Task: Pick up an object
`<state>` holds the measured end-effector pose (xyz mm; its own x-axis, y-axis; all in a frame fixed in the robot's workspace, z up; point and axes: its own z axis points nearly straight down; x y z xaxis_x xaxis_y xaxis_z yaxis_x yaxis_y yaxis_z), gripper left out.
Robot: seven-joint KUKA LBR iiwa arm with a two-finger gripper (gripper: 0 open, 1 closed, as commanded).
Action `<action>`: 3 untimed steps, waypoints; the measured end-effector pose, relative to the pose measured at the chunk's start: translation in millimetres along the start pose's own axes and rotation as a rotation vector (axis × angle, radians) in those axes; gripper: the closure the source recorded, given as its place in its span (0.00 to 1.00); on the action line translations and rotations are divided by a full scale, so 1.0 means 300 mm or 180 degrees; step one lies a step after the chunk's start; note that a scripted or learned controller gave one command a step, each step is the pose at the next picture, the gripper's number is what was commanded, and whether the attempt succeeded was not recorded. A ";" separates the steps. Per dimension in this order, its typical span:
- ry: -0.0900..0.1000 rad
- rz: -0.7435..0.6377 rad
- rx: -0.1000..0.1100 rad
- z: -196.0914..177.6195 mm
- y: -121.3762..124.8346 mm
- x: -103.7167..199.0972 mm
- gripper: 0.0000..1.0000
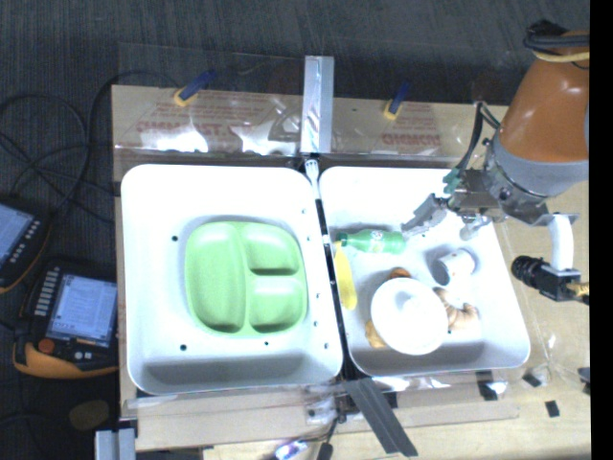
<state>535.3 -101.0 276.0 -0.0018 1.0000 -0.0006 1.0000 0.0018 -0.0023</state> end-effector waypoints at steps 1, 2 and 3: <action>0.0005 -0.0241 0.0002 0.383 0.049 -0.124 0.00; 0.0004 -0.0575 -0.0006 0.552 0.061 -0.253 0.00; -0.0031 -0.1315 -0.0065 0.605 0.083 -0.057 0.00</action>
<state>559.8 -118.0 94.4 -0.4029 0.9151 -0.0134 0.9150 0.4031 0.0156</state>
